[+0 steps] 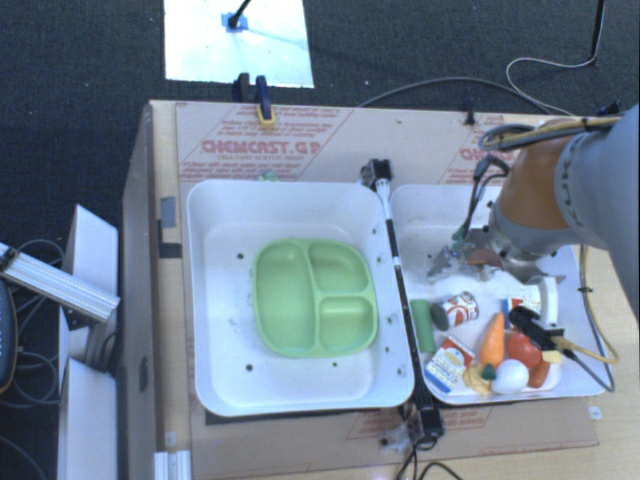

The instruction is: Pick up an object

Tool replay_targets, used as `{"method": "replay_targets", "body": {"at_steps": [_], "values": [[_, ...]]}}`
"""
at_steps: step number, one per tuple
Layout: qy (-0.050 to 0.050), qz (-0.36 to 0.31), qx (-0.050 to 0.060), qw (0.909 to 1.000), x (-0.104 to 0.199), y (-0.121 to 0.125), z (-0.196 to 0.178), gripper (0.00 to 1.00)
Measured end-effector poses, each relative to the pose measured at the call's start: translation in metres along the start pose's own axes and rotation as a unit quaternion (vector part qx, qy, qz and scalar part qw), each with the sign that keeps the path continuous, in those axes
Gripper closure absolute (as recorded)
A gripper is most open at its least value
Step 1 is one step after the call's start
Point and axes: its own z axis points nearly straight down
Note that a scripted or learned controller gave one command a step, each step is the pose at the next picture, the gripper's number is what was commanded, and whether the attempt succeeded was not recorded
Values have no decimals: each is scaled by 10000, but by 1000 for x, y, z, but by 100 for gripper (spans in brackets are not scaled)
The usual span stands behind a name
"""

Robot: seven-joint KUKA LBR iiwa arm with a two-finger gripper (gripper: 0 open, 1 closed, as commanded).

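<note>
The toys (490, 353) lie heaped in the right bin (420, 208), just below the gripper (452, 261). I cannot tell how wide the gripper is or if it holds anything. It looks mid-reach; next it must drop onto one toy. The left bin (215, 218) holds a green plate (312, 298).

I see dark carpet (80, 58) around the bench (300, 133), a pale sheet (240, 28) lying beyond it, and what may be a metal rail (55, 283) at left.
</note>
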Motion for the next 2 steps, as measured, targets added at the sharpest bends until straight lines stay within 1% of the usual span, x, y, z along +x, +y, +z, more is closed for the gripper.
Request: {"method": "replay_targets", "body": {"at_steps": [1,2], "values": [[-3,13,7,10000,-14,-29,0,0],[-2,13,5,10000,-16,-63,0,0]]}}
